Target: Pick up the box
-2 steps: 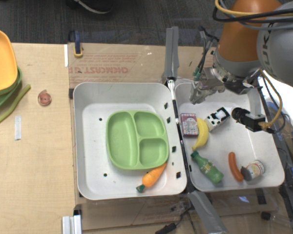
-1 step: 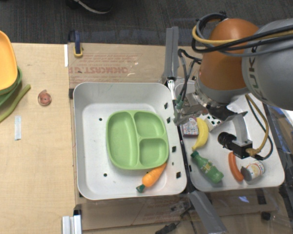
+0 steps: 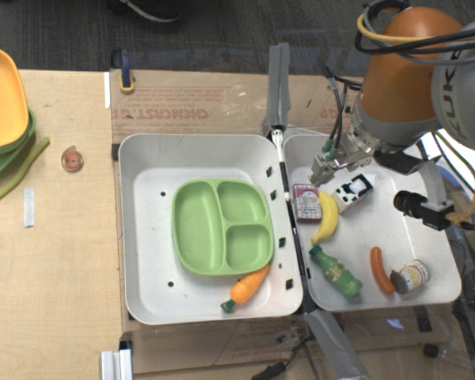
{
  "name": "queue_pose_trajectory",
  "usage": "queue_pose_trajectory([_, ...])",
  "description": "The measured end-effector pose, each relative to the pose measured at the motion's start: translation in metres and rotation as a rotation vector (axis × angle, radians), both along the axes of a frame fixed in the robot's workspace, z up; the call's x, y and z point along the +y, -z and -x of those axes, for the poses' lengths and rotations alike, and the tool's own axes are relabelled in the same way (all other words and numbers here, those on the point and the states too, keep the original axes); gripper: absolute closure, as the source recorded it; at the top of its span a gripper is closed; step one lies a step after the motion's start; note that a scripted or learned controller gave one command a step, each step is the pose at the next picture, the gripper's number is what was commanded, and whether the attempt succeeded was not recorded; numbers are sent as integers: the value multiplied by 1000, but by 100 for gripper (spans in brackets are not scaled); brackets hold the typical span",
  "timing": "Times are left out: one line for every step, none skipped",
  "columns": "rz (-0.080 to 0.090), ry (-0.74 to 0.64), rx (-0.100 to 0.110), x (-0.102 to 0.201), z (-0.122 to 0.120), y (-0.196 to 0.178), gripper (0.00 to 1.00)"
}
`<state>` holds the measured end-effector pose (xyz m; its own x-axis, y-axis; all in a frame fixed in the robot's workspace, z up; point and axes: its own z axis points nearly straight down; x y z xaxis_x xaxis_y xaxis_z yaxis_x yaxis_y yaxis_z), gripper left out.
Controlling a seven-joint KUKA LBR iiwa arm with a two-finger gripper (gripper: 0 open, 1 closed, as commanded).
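Observation:
The box (image 3: 306,203) is small and flat, maroon with a pale pink label. It lies at the left edge of the right bin (image 3: 435,244), touching the top end of a banana (image 3: 327,218). My gripper (image 3: 328,169) hangs over the back left part of that bin, a little behind and to the right of the box and apart from it. Nothing shows in the gripper. The grey arm with its orange band (image 3: 408,54) reaches in from the upper right.
A black-and-white object (image 3: 353,191) lies right of the gripper. A green bottle (image 3: 335,271), a red sausage (image 3: 380,270) and a small can (image 3: 412,275) sit near the right bin's front. The left bin (image 3: 142,236) holds a green divided plate (image 3: 222,226) and a carrot (image 3: 247,286).

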<state>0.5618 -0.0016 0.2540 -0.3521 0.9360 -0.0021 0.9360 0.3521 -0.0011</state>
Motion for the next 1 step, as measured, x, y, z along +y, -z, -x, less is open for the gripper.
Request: queue_pose_trajectory([-1, -14, 2, 55, 52, -1, 100])
